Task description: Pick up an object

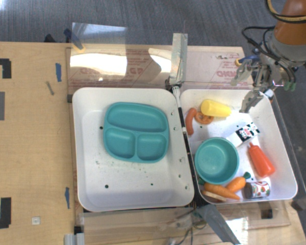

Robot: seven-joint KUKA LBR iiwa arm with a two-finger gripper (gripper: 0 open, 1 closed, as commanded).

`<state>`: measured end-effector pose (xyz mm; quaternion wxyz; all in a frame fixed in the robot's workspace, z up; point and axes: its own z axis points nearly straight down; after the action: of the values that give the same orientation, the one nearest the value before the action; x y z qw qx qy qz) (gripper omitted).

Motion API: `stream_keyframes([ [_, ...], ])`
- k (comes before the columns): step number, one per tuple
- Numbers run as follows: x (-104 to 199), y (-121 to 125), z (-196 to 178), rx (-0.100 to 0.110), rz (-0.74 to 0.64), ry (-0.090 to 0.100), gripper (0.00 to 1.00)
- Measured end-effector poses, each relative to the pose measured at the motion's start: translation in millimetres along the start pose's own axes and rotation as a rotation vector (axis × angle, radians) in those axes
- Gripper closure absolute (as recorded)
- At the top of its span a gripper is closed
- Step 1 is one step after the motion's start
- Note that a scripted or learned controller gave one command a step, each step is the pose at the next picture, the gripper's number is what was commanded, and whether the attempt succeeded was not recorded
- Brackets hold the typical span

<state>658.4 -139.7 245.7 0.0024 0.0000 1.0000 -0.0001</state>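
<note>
Overhead slanted view of a tan worktop (25, 152) bearing two shallow white bins side by side. The left bin (86, 182) holds one teal divided plate (136, 131) with three compartments, lying flat near the bin's centre; a few dark specks mark the bin floor around it. The right bin (283, 152) holds the loose things. Along its left wall lies one orange-red curved piece (190, 121), with a second small orange-red piece (204, 119) just beside it, touching one yellow object (214, 108) that lies on its side near the far wall. One teal bowl (217, 160) sits upright at the bin's middle. At the near wall, below the bowl, lie two orange carrot-like pieces: a longer one (220, 191) flat along the wall and a shorter one (236, 184) resting against the bowl's rim. One small can-like object with a dark end (257, 189) lies on its side just right of them. One black-and-white patterned item (247, 132) lies right of the bowl, and one orange-red bottle (260, 158) lies on its side just below it. The gripper (254, 102) hangs over the far right corner of the right bin, its fingers appearing spread with nothing between them, well apart from the bottle and near the yellow object. The arm's orange band (295, 6) shows at the upper right.
</note>
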Motion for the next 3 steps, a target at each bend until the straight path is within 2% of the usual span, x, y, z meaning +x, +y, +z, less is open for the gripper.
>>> stream_keyframes([
  [1,-5.4,42.0,141.1,-0.004,0.078,0.015,0.0],
  [2,7.0,45.1,157.6,0.0,0.105,-0.005,0.0],
  [3,3.3,46.4,144.4,0.0,0.104,-0.016,1.0],
])
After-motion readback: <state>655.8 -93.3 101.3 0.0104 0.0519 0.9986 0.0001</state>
